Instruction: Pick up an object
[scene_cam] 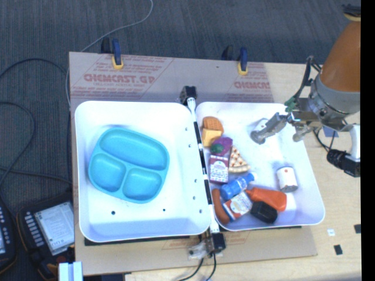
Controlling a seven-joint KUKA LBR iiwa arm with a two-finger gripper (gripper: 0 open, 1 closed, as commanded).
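Observation:
My gripper (pixel 283 131) hangs over the upper middle of the right bin (pixel 310 212), with its two fingers apart and nothing between them. One grey finger (pixel 265 128) points left over bare bin floor. Below it lie several toys: a small white can (pixel 286 178), a pizza slice (pixel 237 160), a purple carton (pixel 220 160), a blue bottle (pixel 236 187), an orange-red piece (pixel 270 198) and a black piece (pixel 264 213). An orange bread toy (pixel 211 125) sits at the bin's upper left.
The left bin (pixel 88 215) holds a blue divided plate (pixel 129 164). A black-and-white clip (pixel 188 95) sits at the top of the wall between the bins. Cables run off the bench at the right (pixel 345 160).

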